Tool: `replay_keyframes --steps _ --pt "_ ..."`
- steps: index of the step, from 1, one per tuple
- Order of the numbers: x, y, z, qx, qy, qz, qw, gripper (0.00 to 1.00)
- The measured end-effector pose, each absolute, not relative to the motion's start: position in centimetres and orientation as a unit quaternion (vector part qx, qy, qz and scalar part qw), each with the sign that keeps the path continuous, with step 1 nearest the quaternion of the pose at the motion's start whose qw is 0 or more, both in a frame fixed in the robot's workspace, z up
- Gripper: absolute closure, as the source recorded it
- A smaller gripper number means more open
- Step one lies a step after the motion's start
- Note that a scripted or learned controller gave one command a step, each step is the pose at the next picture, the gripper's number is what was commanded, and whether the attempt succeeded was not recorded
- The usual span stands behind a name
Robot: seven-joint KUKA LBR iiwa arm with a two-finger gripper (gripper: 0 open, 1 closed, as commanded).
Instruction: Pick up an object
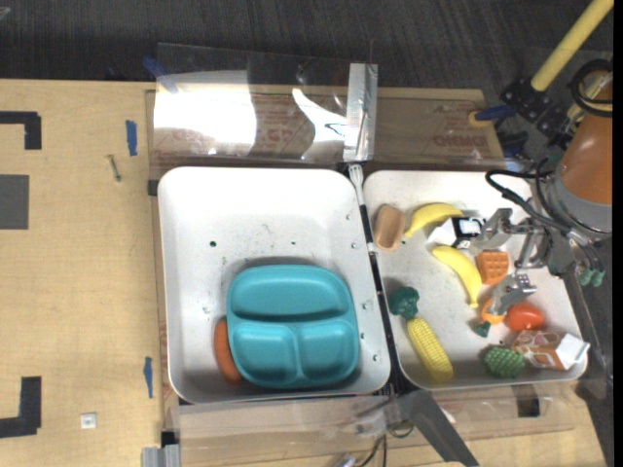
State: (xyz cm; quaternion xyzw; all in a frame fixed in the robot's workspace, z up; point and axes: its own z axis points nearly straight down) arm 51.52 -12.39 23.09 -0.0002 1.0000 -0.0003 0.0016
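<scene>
Camera view, looking down on the counter (78,290): two white bins side by side. Left bin (195,212) holds a teal compartment tray (290,325) toward its near side, with an orange item (224,350) tucked under the tray's left edge (identity unclear). Right bin (404,188) holds toy food: a tan bread roll (388,226) at far left, two bananas, one far (431,217) and one just nearer (461,271), broccoli (404,302), corn cob (428,346), a green fruit (503,360), a tomato (525,316), an orange block (493,264) and a small carton (550,350) at near right. Arm (584,178) enters from the right; its jaws (513,278) hang over the right bin beside the orange block and above the tomato. How far the jaws are parted cannot be told, nor any object seen held between them.
</scene>
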Motion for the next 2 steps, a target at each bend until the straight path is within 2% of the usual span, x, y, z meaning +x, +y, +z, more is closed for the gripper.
replay_keyframes --steps 1,2 --pt "51.6 -13.0 9.6 -0.023 1.000 -0.0006 0.004 0.00" --pt "51.7 -12.8 10.6 -0.025 1.000 -0.0009 0.006 1.00"
